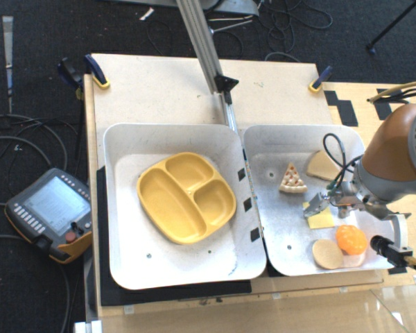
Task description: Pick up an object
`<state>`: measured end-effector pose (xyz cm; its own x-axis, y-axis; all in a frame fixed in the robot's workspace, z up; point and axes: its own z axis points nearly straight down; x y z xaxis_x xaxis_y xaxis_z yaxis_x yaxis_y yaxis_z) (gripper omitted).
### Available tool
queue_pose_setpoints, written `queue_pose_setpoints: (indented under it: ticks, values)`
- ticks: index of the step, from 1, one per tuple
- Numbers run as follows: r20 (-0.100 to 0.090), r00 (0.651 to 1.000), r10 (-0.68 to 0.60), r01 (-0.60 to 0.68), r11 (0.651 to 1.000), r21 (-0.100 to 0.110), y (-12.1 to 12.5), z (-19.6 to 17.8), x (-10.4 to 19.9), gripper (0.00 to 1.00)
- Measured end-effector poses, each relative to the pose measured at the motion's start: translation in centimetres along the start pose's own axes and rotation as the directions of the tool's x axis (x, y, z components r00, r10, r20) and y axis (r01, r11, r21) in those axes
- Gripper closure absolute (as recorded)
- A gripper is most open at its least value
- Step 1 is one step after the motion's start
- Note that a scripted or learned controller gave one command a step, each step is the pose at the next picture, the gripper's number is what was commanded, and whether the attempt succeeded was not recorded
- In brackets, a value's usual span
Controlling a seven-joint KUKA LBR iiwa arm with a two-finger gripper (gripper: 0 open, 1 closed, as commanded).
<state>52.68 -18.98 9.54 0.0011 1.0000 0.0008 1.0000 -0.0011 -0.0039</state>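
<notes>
Down in the right white bin (291, 266), the robot's metal gripper (319, 207) hangs over a flat yellow cheese-like square (321, 220). I cannot tell if it is open or shut. It could slip off that thin piece, or bump the round orange toy fruit (350, 239) and tan cookie-shaped disc (326, 254) nearby. The grey arm (392, 158) hides things behind it.

We see a yellow divided plate (187, 197) lying in the left bin (118, 186). Left of the bench (159, 89), a teach pendant (52, 214) rests on the dark floor (35, 82) among cables (14, 134).
</notes>
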Motion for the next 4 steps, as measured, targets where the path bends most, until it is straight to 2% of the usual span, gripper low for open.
queue_pose_setpoints:
  ticks: [1, 3, 4]
  values:
    - [0.001, 1.000, -0.001, 0.001, 1.000, -0.005, 0.1, -1.4, 0.0, 1.00]
    - [0.004, 1.000, -0.003, 0.003, 1.000, -0.010, 0.4, -11.2, -1.4, 1.00]
    - [0.004, 1.000, -0.006, 0.006, 1.000, -0.011, 1.2, -16.9, -0.7, 1.00]
